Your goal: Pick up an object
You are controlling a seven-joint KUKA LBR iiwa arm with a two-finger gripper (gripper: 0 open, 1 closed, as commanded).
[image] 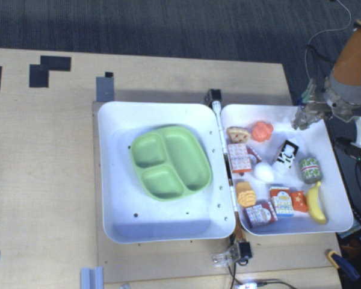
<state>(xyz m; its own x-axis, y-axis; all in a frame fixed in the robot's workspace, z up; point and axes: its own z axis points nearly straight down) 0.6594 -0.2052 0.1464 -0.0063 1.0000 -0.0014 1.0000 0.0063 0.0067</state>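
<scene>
Gripper: you are seeing the gripper [302,120] hovering at the right bin's [343,212] far right corner.
Fingers: you cannot tell their state.
Left bin [117,221]: holding a green plate [168,161].

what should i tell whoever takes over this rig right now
Gripper: above the right bin's far right corner, nothing visibly between its fingers.
Things: right bin holds the toy food, among them a banana, a white egg and an orange-red piece. The green divided plate sits in the left bin.
Done: no pick yet.
Left: descend, grasp one object, lift.
</scene>
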